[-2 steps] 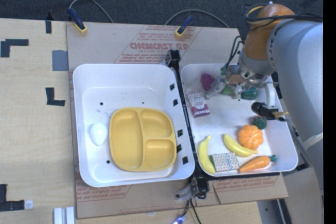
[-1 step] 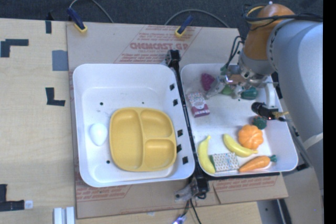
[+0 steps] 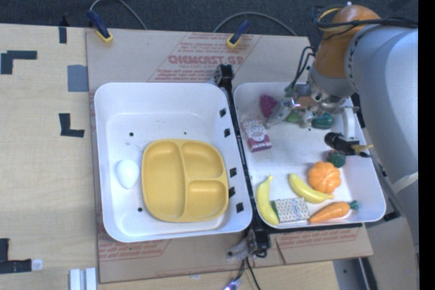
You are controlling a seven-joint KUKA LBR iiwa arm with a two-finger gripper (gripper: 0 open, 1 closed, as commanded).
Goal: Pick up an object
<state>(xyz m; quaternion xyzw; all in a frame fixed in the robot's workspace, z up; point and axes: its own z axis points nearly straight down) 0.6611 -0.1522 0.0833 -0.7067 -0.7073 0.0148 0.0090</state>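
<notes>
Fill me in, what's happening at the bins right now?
The grey arm's end effector is low over the far end of the right white bin, among a purple toy and a green one. Nothing is visibly held. Two yellow bananas, an orange pumpkin and a carrot lie nearer. The left bin holds a yellow divided tray.

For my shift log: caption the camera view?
Gripper low in right bin near purple toy; yellow tray in left bin.
</notes>
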